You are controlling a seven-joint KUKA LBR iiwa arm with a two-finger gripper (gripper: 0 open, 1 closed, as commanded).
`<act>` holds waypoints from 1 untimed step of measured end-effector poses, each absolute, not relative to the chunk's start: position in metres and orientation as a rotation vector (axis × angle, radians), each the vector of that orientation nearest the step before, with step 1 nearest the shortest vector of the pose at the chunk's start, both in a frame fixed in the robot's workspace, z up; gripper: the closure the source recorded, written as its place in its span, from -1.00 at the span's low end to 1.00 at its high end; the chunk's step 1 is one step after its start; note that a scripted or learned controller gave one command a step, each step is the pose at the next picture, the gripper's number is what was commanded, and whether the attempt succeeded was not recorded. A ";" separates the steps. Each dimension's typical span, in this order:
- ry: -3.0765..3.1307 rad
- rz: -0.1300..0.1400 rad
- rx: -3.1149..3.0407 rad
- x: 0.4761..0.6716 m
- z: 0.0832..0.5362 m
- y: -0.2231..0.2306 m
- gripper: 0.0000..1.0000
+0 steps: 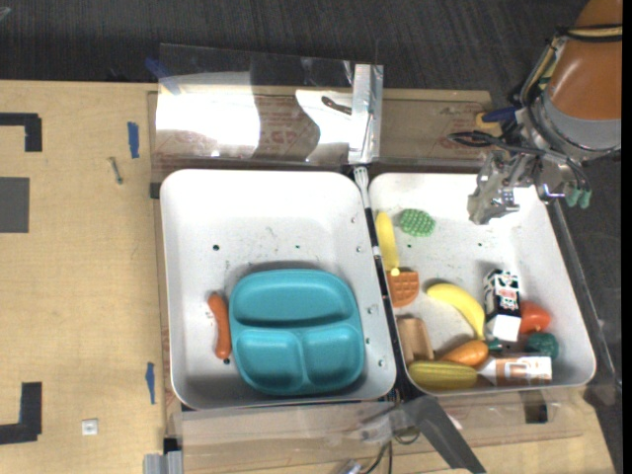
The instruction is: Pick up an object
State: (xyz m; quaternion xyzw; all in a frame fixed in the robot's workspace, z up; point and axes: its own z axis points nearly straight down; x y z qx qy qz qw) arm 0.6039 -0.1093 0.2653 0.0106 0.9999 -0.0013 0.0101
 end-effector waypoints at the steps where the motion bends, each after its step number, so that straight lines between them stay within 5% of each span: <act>1: 3.129 -0.001 0.082 0.664 0.299 -0.129 1.00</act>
